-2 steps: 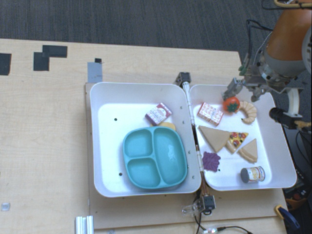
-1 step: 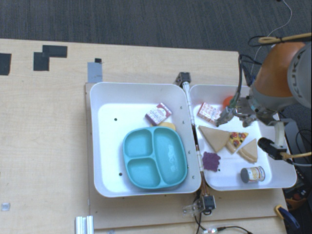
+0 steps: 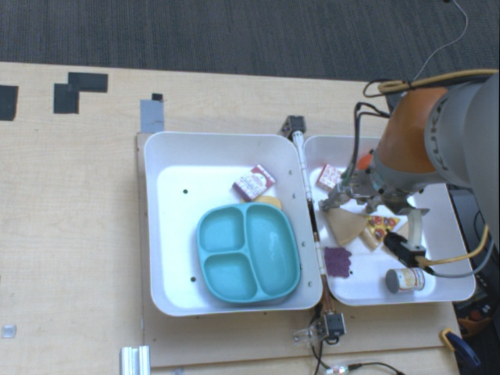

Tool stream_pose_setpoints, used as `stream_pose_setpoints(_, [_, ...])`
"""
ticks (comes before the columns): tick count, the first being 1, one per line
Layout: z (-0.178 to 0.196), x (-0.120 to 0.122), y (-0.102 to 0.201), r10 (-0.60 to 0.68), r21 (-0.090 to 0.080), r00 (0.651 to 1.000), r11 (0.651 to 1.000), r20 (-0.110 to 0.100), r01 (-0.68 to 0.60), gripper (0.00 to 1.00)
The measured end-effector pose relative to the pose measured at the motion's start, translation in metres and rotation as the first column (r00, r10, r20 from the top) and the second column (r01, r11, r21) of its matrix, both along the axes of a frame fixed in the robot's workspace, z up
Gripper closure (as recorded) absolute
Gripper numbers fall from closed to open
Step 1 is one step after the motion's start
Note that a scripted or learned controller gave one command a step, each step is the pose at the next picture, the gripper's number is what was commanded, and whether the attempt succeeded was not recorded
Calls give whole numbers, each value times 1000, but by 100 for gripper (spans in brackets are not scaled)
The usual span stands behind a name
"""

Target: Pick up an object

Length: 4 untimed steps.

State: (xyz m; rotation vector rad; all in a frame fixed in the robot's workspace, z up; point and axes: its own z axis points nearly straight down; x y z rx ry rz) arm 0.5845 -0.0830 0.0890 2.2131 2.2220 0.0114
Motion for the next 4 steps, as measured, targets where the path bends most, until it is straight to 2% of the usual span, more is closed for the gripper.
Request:
stream_pose_setpoints(1, [12,3,1,2,2,1000,1000,8,-2,100])
stream_pose_setpoints(2, [11,2,1,2,2,1000,1000,5,-2,0])
stream_pose_setpoints(3, [22,3,2,4,3,1000,1000,8,-4,100])
stream_pose_setpoints(4, [122,19,71,2,0,1000,1000,-4,-2,100])
